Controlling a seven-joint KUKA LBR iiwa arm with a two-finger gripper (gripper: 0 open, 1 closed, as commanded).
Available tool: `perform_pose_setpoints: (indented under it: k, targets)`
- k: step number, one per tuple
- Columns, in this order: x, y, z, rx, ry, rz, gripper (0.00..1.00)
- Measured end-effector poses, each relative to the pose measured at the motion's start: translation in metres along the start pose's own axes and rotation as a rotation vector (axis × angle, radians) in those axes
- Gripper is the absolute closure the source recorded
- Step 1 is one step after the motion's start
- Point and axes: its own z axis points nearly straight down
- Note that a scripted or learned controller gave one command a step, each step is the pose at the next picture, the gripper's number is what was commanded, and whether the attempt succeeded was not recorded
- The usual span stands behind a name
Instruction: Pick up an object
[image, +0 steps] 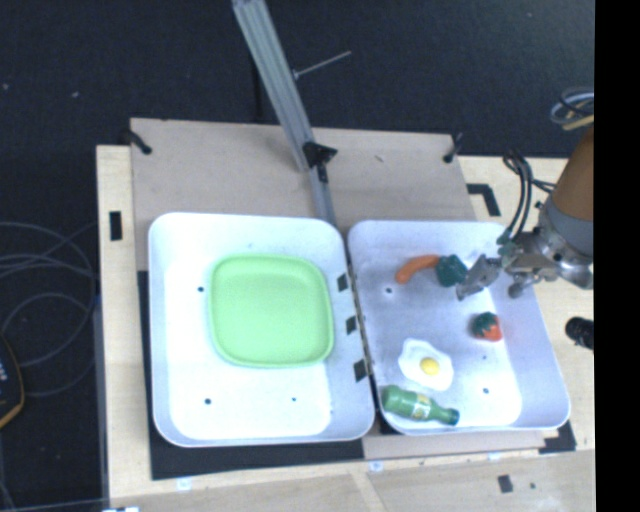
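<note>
On the bench, 2 shallow white bins sit side by side. The left bin holds 1 light green square plate, lying flat near its middle. The right bin holds 5 small toy items: an orange carrot-like piece near the top, touching or just beside a dark teal object on its right; a red strawberry-like toy with green top right of center; a fried egg toy, white with yellow yolk, lower center; a green bottle lying on its side along the bin's bottom edge, just below the egg.

The arm reaches in from the right over the right bin's upper right part. The gripper hangs just right of the teal object and above the strawberry toy in the view. Its 2 grey fingers are spread apart, nothing between them. The left finger tip is close beside the teal object; contact cannot be told.

A grey metal pole runs from the top of the view down to the gap between the bins. Black cables lie on the dark floor at left.
</note>
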Motion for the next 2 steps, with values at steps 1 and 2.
perform_pose_setpoints:
  k: [1,2]
  targets:
    - [0.007,-0.008,0.050,0.000,0.000,-0.001,0.00]
    - [0.009,-0.011,0.112,0.001,0.000,-0.001,0.00]
